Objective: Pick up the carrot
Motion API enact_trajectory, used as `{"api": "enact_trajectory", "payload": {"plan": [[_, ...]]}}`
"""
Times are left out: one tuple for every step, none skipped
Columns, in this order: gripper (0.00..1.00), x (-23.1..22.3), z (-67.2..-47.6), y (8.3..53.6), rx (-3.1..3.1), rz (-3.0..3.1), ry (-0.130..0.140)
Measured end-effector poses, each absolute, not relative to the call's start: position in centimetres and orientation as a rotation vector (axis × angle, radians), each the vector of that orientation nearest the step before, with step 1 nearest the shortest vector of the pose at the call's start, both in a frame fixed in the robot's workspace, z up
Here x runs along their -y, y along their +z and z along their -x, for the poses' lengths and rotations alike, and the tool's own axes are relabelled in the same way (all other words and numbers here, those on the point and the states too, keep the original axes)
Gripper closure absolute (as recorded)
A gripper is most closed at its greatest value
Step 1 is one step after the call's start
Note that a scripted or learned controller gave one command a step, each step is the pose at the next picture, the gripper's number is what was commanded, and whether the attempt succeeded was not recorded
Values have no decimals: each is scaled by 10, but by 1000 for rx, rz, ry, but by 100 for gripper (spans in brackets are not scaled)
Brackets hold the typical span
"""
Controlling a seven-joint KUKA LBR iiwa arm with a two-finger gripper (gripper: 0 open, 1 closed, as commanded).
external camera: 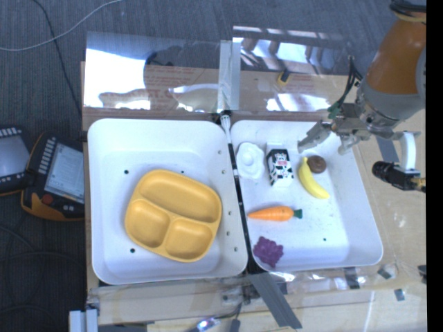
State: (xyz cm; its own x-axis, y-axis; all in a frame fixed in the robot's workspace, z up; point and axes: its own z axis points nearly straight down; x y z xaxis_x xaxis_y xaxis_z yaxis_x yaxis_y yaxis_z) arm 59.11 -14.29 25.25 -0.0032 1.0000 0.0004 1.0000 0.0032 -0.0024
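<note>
Orange carrot point(271, 214) lies crosswise, green top right, tip left.

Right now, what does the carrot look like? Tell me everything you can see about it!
The carrot is bright orange with a small dark green stub at its right end and tapers to a point on the left. It looks like smooth toy plastic. It lies flat, nearly crosswise, on the floor of the right bin, near the middle. Nothing touches it: the banana sits above it, the purple grapes below, each with a gap. The gripper is up near the bin's far edge, away from it.
</note>
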Motion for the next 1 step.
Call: {"api": "enact_trajectory", "payload": {"plan": [[0,168,-584,174,2386,2041,3]]}}
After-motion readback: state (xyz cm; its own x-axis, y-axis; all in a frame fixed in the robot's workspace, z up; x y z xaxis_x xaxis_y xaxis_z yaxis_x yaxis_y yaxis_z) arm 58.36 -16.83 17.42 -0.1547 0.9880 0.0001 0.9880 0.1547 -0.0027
